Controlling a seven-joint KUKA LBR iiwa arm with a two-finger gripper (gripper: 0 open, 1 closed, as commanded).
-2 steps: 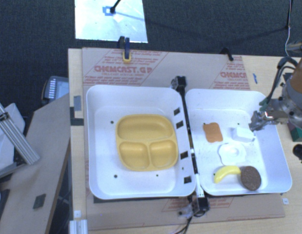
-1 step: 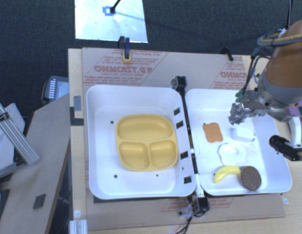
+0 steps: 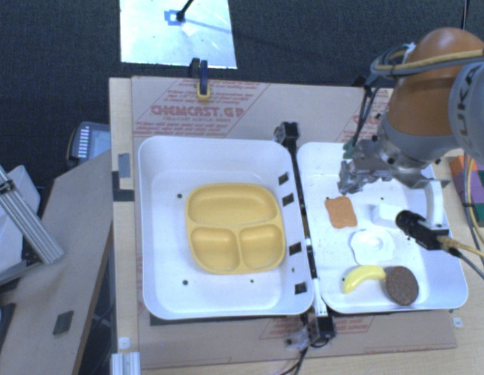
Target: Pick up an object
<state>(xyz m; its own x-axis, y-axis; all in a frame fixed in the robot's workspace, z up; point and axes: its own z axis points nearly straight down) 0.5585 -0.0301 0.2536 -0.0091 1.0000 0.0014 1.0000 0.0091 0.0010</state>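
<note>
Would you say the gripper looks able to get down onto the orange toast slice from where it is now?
Probably yes. The gripper hangs just above the toast slice in the right bin, and nothing lies on it. The fried egg sits apart.

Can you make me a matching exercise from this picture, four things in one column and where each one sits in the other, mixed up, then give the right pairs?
Column one:
1. yellow divided tray
2. banana
3. brown round cookie
4. orange toast slice

Column two:
A. near right corner of the right bin
B. just below the gripper
C. middle of the left bin
D. near edge of the right bin, left of the cookie

Pairs: 1-C, 2-D, 3-A, 4-B
</note>
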